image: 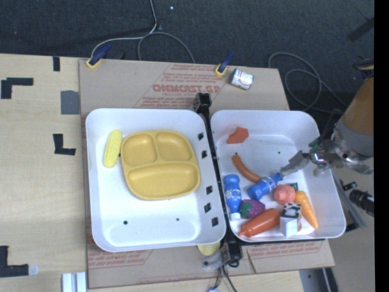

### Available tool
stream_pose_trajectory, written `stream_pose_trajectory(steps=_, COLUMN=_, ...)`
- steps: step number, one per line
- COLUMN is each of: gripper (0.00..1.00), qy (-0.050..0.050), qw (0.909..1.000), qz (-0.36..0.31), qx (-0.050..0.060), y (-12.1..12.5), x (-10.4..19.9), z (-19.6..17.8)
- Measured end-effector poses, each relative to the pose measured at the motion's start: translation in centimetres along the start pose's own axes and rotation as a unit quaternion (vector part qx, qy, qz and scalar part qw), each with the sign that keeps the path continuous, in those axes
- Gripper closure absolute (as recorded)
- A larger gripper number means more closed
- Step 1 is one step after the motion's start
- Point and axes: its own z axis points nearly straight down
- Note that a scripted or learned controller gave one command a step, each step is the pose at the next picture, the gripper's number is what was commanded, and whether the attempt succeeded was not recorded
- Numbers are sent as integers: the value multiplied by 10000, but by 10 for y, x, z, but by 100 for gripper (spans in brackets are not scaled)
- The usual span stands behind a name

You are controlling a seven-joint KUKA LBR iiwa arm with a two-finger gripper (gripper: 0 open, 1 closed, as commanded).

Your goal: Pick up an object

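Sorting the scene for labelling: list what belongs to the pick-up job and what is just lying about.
Job: gripper; right bin with hot dog, two blue bottles, orange block, carrot, peach.
Lying about: yellow tray, corn, cables, clamps.

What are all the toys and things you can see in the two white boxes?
bins: 2, white, side by side on the bench
divided plate: 1, yellow, left bin
corn cob: 1, yellow, left bin, left of plate
wedge: 1, orange, right bin, top
sausage: 1, orange-brown, right bin, middle
bottles: 2, blue, right bin
grapes: 1, purple, right bin
round toy: 1, pink, right bin
carrots: 2, orange, right bin, front
end effector: 1, grey, over right bin's right side
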Motion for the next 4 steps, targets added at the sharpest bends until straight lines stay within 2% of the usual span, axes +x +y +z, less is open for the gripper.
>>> stream_pose_trajectory(steps=1, gripper=0, qy=4, qw=10000, qz=-12, qx=2, y=19, x=60, z=88)
stream_pose_trajectory(steps=2, gripper=0, qy=-111, qw=9999, qz=49, qx=-116, y=-10, x=86, z=107)
stream_pose_trajectory(steps=3, gripper=0, qy=-77, qw=10000, qz=3, qx=-56, y=93, x=90, z=90)
stream_pose_trajectory(steps=4, gripper=0, qy=-54, qw=10000, qz=9, qx=-30, y=156, x=84, z=109)
